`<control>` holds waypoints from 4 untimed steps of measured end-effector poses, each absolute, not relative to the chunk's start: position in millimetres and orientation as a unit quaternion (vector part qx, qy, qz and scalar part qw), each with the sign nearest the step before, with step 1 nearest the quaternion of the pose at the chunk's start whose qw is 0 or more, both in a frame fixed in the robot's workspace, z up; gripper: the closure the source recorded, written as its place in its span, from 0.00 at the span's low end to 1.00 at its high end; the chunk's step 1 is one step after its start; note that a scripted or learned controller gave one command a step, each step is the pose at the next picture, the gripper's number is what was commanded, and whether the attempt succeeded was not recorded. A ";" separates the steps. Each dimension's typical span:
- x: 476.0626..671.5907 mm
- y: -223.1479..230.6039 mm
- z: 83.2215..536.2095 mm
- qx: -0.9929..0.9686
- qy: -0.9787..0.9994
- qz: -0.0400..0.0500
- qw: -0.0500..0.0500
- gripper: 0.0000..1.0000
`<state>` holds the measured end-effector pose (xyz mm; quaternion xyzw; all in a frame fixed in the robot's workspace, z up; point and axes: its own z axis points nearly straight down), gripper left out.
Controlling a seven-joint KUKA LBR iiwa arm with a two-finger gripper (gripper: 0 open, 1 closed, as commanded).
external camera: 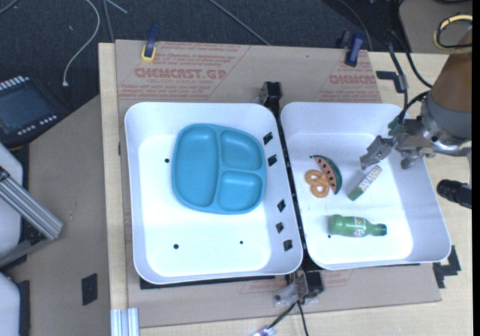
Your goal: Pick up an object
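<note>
Two white bins are sitting side by side on the bench. The left bin [150, 244] is holding a blue divided plate [219, 169]. The grey arm [450, 113] is reaching over the right bin [427, 241], its gripper [391, 148] hanging with fingers spread apart, gripping nothing. A green bottle [357, 226] is lying near the front wall. A small wrapped bar [364, 181] is lying just beneath the fingers. A watermelon slice [330, 170] is touching a pretzel [318, 182].
</note>
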<state>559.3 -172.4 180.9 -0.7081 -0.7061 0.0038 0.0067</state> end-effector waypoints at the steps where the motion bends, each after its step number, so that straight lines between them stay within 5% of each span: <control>1: 562.7 -172.1 188.4 -0.707 -0.707 0.000 0.001 0.00; 3: 562.6 -173.8 82.6 -0.707 -0.707 0.001 0.003 0.00; 4: 564.0 -174.0 96.2 -0.707 -0.707 -0.001 0.000 1.00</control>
